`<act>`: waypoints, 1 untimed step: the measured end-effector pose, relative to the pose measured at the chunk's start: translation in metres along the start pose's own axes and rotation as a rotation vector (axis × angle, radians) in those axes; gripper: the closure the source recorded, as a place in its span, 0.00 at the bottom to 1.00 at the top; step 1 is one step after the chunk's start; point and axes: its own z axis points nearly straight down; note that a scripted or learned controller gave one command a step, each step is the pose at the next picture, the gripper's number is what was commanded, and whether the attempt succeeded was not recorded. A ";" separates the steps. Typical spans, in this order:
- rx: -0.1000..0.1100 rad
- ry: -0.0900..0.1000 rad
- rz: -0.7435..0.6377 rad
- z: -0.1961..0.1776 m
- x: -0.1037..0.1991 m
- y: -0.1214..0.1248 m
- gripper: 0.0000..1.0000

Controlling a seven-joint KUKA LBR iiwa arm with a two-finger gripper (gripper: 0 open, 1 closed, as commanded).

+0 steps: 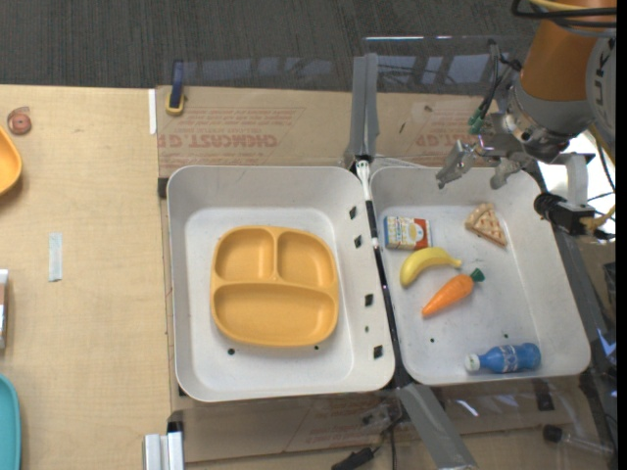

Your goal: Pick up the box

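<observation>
Grey arm (pixel 563 57), claw (pixel 478 164) above bin's (pixel 568 302) far edge

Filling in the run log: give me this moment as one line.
end effector: open, above right bin's far edge, holding nothing | box: untouched in right bin, beside banana | pick: not started
</observation>
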 end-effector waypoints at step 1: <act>0.000 -0.001 -0.044 0.039 0.065 0.014 0.00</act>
